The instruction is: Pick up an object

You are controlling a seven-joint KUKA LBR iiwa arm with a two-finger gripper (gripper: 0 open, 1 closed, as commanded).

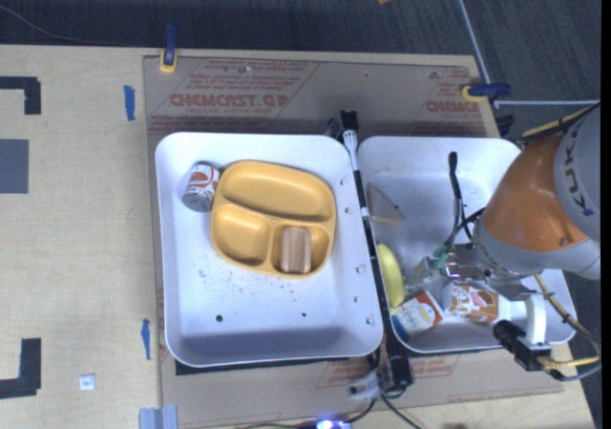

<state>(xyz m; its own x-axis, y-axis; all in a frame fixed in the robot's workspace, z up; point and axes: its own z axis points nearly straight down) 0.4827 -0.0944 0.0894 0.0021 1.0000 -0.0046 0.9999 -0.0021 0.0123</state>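
**Arm low over the right bin, gripper among the packets**

The arm's orange band (535, 203) and grey wrist hang over the right bin (420, 164), and the gripper (449, 265) sits low in that bin's near half. The wrist and its cables hide the gripper's tip, so I cannot tell whether it is released, clenched or grasping anything.

Just to the left of the gripper, a yellow banana-like object (389, 274) lies along the bin's left wall. Below and to the left of the gripper, a small carton with a blue end (416, 314) lies on its side. Beside it, directly below the gripper, lies a white and orange packet (474, 304). Whether the gripper touches any of them cannot be told.

Well to the left of the gripper, in the left bin (267, 327), a yellow divided tray (263, 193) holds a tan cylinder (294, 249) in its near right compartment. A small can (200, 185) lies touching the tray's far left edge. Both bins rest on a cardboard sheet (229, 97) on the table (67, 255).
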